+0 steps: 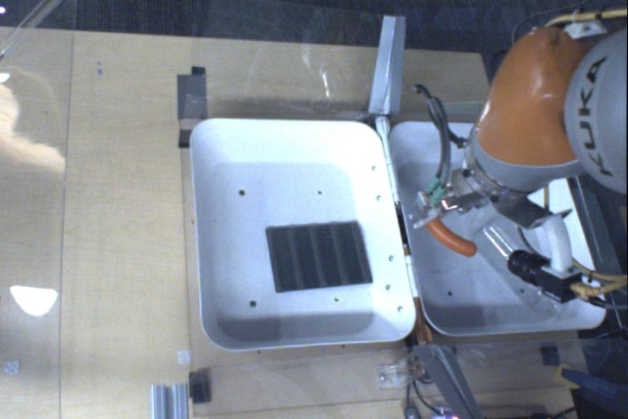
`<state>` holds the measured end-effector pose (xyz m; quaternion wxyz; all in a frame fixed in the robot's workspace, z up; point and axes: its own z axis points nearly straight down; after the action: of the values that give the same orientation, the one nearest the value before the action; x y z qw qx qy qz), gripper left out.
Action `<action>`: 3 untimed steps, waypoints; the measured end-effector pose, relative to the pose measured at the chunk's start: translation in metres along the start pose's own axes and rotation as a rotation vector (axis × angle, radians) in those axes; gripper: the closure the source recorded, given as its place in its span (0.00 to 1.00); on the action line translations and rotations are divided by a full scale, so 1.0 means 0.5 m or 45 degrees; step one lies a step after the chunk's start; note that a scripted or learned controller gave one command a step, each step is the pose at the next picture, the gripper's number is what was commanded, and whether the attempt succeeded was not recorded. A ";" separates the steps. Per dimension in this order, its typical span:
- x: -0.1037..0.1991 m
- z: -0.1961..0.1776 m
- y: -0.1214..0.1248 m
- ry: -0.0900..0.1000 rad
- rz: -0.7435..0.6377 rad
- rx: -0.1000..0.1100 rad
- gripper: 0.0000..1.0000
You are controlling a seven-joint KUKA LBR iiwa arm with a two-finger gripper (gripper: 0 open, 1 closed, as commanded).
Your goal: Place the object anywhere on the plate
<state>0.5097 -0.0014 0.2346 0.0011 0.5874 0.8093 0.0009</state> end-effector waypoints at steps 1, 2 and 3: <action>0.000 0.000 0.000 0.000 0.001 0.000 0.00; -0.037 0.083 0.140 -0.001 0.128 -0.001 0.00; -0.060 0.078 0.210 -0.003 -0.119 -0.006 0.00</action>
<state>0.6189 0.0026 0.1958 0.0034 0.5489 0.8359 0.0022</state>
